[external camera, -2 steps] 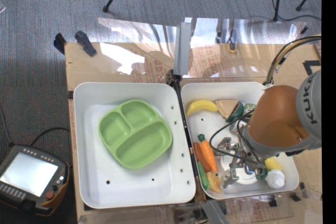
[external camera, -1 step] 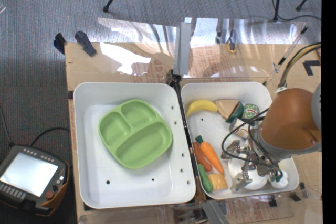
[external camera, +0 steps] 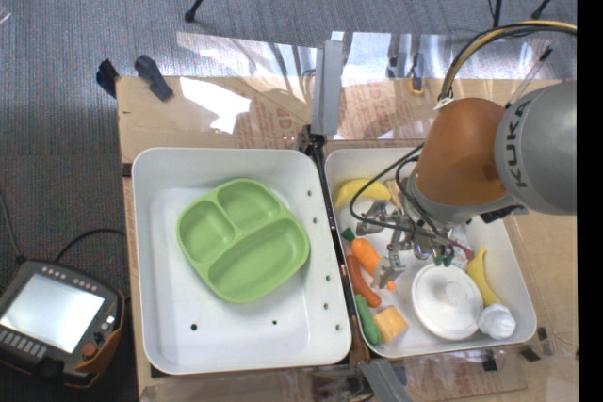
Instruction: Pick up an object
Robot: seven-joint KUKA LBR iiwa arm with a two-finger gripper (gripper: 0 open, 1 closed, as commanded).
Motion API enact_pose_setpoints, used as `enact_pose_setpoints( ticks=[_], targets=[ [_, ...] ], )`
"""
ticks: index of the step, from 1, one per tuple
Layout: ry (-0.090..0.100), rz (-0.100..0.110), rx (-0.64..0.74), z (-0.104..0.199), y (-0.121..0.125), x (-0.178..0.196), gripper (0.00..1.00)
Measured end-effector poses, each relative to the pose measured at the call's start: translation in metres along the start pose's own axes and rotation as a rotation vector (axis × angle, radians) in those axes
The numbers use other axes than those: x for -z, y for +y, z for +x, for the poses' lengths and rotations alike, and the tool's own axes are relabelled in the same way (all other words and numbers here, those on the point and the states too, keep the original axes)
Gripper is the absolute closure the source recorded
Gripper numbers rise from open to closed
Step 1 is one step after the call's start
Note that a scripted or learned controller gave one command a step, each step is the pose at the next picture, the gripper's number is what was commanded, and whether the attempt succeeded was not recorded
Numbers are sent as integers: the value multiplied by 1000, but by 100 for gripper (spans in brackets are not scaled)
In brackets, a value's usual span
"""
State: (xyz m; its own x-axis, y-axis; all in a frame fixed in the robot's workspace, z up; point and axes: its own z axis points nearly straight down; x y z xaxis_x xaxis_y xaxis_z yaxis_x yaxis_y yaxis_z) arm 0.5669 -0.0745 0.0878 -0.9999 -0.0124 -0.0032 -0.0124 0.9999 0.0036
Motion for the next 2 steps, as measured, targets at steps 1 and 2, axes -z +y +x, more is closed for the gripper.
enact_pose_setpoints(
  ticks=[1,2],
  targets=[
    [0,1,1,0,-1,10,100],
    [-14,3,81,-36,48,132,100]
  ],
)
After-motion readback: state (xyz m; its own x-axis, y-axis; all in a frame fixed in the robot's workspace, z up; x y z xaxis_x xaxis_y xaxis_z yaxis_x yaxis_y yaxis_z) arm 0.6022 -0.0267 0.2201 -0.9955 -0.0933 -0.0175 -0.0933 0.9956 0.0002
